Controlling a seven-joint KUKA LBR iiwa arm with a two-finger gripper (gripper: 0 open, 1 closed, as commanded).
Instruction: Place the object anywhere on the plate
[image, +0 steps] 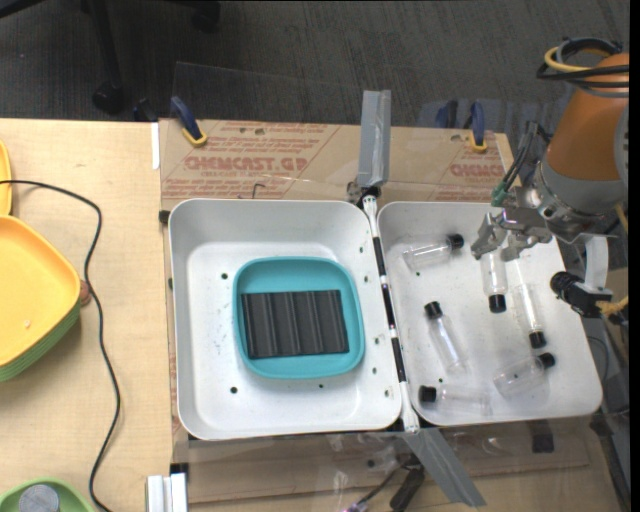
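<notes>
Camera view, plate: the teal plate (297, 318) sits in the left bin (200, 300) with nothing on it, so placing is not yet done.
Camera view, vials: several clear black-capped vials lie in the right bin (575, 395).
Camera view, gripper: the gripper (497, 250) hangs over that bin's upper right; one vial (494, 283) is directly beneath it, touching or nearly so (whether it is grasped I cannot tell).
Left to do: secure a vial, carry it left, release.

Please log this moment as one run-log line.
gripper: above right bin | vial: below gripper | plate: left bin
</notes>
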